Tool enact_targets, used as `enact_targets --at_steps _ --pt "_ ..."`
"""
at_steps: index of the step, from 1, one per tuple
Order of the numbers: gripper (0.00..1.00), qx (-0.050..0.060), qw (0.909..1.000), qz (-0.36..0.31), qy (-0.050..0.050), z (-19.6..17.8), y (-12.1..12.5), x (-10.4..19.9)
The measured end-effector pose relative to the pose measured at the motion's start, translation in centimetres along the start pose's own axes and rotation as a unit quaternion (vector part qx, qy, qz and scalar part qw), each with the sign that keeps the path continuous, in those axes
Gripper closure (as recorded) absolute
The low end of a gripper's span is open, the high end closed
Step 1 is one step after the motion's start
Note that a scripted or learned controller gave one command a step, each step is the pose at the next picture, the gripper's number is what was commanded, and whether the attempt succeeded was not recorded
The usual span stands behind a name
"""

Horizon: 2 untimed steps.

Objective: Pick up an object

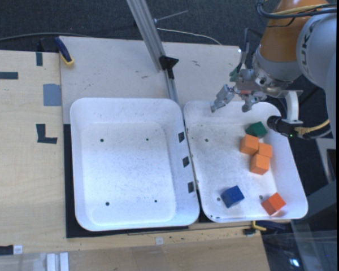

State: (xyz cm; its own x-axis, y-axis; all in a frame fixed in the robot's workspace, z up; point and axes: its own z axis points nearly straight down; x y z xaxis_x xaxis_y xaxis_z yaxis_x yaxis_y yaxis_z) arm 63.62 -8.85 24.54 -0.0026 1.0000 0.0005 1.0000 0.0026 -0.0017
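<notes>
Camera view looks down at a slant on the bench [124, 66], which bears two shallow white bins side by side; the left bin [82, 151] has only dark specks on its floor, while the right bin [214, 151] holds all the blocks; a green block [256, 129] lies near the far right wall, just beside an orange block [249, 144]; two more orange blocks [262, 157] sit stacked or touching just past it toward the near side; a blue block [233, 196] lies near the front rim, and a red-orange block [274, 202] rests in the front right corner; the grey arm with its orange band [291, 24] reaches in from the right; the gripper [235, 101] hangs above the far edge of the right bin, its two fingers spread apart with nothing between them, well clear of every block; a slanted metal rail [150, 30] crosses the bench behind the bins; a blue and yellow clamp [64, 51] sits at the far left corner.
</notes>
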Motion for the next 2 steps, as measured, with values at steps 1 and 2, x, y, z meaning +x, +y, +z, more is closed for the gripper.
enact_targets --at_steps 1,2 --pt "0.0 0.003 1.0 0.002 -0.001 10.3 4.4 -5.0" --pt "0.0 0.003 1.0 0.003 -0.001 15.8 3.2 -10.2"
